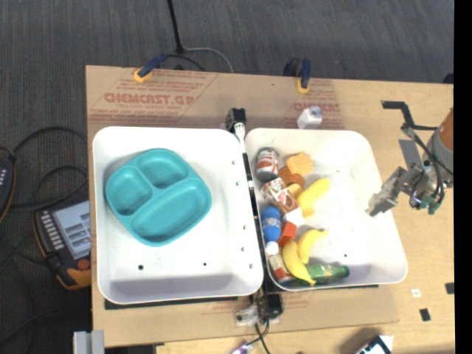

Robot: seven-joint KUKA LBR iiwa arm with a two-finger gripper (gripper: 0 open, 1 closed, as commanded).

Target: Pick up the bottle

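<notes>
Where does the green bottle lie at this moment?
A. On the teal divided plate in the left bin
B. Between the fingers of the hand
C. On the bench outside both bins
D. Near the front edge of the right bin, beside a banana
D: the green bottle lies on its side by the right bin's front edge, against a banana, apart from the hand.

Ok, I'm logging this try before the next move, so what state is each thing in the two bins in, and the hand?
green bottle: lying on its side at the right bin's near edge, ungrasped.
bananas: lying beside the bottle, one touching it.
can: lying on its side.
teal divided plate: flat in the left bin, right side up.
hand: over the right bin's right edge, holding nothing.
</notes>
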